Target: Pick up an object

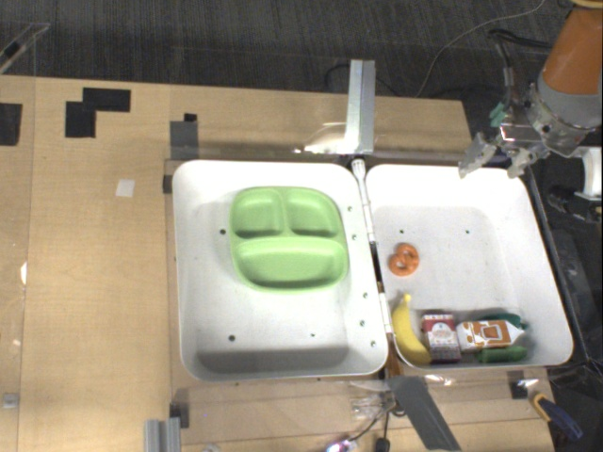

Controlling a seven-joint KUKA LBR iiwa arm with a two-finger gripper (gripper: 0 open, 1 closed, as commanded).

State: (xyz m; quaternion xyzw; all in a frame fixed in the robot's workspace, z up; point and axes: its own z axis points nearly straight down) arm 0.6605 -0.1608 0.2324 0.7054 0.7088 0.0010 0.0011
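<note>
The end effector [494, 154] hangs over the right bin's [471, 196] far right corner; its grip state can't be told. A banana [406, 332] lies near the bin's near left corner.

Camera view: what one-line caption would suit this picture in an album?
Robot gripper poised at the right bin's far corner; donut, banana and snack packs inside, green tray next door.

At 2 o'clock the arm [575, 59] is cut off by the top and right edges. The gripper [497, 146] is too small and blurred to read. At 5 o'clock, labels on 2 packets [471, 335] are illegible.
</note>
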